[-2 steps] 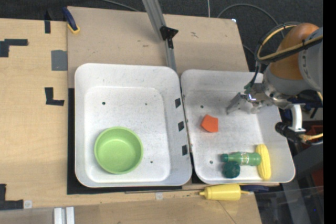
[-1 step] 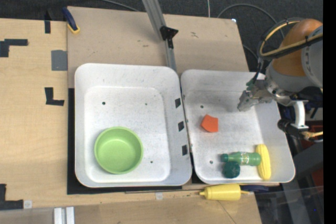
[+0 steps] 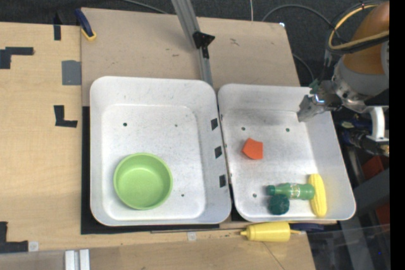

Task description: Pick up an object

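Orange, blocky plastic piece (image 3: 252,149) lies mid-floor in the right white bin (image 3: 329,142); your claw (image 3: 308,107) hovers at that bin's upper right rim, block down-left. Whether it's open, you cannot tell.

The arm (image 3: 364,41) is reaching in over the table's right edge, its orange band and grey wrist sitting near the far right corner. The claw (image 3: 308,107) is hanging low, pointing leftward and down, with nothing visible between its fingers.
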Action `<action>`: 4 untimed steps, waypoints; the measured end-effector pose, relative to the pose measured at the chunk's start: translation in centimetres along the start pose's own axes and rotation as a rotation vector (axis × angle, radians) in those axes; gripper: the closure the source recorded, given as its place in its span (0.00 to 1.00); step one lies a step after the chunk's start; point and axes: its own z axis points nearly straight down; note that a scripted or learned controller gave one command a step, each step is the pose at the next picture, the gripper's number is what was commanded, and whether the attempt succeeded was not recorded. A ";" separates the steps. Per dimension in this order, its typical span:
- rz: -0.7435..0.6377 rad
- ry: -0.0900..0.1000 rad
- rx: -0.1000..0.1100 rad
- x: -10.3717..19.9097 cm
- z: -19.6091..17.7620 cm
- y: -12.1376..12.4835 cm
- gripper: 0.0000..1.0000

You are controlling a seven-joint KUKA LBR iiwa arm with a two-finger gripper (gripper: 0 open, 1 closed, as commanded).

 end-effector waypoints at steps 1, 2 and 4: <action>0.000 0.001 0.003 0.0 -2.8 0.1 1.00; -0.004 0.004 0.006 5.6 -3.7 -1.7 1.00; -0.003 0.004 0.009 14.8 -2.6 -4.0 1.00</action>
